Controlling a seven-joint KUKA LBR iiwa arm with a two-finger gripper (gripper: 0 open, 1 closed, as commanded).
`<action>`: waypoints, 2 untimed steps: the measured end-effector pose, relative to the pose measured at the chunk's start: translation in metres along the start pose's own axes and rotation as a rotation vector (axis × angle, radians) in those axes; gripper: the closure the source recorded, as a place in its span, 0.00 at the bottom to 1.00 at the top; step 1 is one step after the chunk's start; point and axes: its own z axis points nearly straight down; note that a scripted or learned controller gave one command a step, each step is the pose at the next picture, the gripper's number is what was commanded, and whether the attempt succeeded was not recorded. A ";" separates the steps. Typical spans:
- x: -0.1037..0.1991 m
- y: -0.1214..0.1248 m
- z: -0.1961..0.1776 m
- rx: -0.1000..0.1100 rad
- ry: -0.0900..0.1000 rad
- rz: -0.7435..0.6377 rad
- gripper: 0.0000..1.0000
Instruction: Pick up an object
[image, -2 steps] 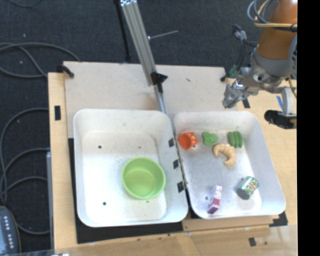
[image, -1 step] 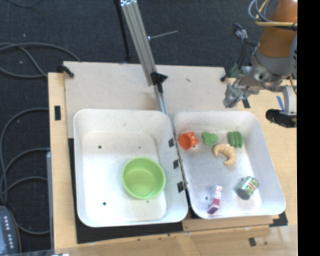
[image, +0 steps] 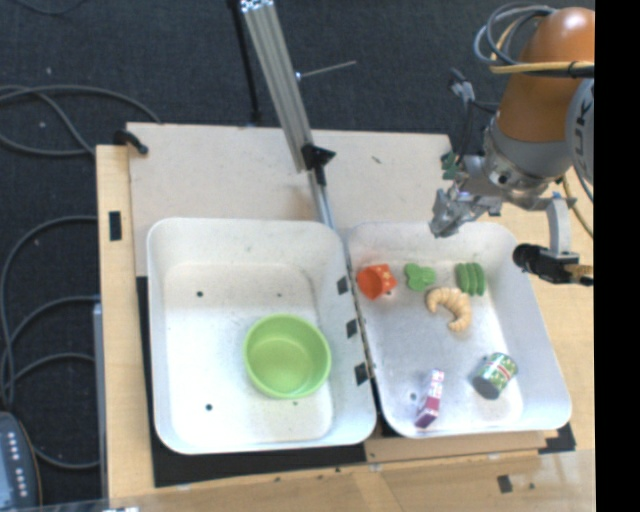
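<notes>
- The counter (image: 220, 170) is a pale wooden board on dark carpet, bearing two shallow white bins side by side
- The left bin (image: 180, 290) holds a lime-green bowl (image: 288, 356), upright with its mouth up, in the near right part of the bin
- The right bin (image: 530, 330) holds six small things, well spread over its floor
- The grey arm (image: 535, 110) with its orange band reaches in from the right and hangs above the far edge of the right bin
- A slanted metal post (image: 285, 90) runs from the top of the view down to the seam between the bins
- The pincer (image: 447, 222) points down at the far rim of the right bin, above and to the right of the green toys; whether its tips are spread or pressed together I cannot tell, and nothing shows between them
- A tan croissant (image: 452, 306) lies near the middle of the right bin
- An orange-red toy (image: 375, 282) sits at the bin's far left, by the seam
- A ridged green piece (image: 469, 278) lies just beyond the croissant
- A green leafy toy (image: 420, 277) lies between the orange-red toy and the ridged piece
- A small green-and-grey can (image: 494, 375) lies tilted near the near right
- A pink-and-white carton (image: 431, 399) lies at the near edge
</notes>
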 end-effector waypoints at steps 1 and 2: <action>0.049 -0.017 0.006 0.000 0.001 -0.001 1.00; 0.088 -0.042 0.024 0.000 0.001 0.000 1.00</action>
